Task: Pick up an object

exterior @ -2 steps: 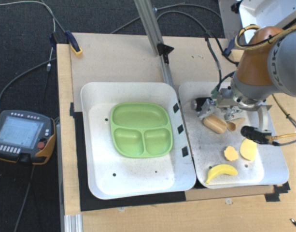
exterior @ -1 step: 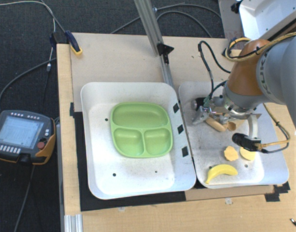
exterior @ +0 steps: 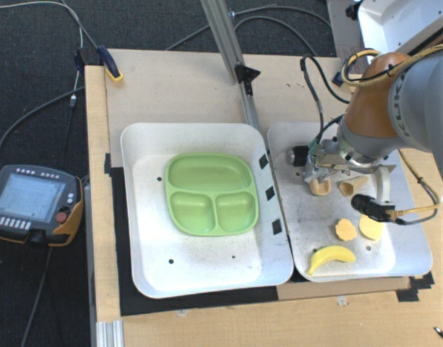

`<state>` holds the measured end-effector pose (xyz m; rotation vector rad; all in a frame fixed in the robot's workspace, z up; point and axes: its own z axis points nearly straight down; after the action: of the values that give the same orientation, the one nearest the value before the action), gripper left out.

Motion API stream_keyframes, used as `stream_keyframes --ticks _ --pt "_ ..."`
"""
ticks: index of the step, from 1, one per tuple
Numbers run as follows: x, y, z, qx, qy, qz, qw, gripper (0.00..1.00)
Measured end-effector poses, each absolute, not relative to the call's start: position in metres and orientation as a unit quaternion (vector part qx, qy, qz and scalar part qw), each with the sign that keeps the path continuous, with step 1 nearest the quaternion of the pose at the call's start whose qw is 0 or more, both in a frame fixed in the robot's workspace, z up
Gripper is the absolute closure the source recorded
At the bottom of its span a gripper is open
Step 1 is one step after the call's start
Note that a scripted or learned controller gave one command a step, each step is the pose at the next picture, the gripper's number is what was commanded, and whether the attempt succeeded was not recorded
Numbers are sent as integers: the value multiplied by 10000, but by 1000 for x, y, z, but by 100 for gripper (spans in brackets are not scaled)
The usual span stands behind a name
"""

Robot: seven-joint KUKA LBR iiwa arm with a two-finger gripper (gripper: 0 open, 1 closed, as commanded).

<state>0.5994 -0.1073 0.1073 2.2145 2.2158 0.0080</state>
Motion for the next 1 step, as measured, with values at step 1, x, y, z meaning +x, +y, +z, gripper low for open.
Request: stream_keyframes --ticks 1 --pt "601 -97 156 7063 7079 15 15 100"
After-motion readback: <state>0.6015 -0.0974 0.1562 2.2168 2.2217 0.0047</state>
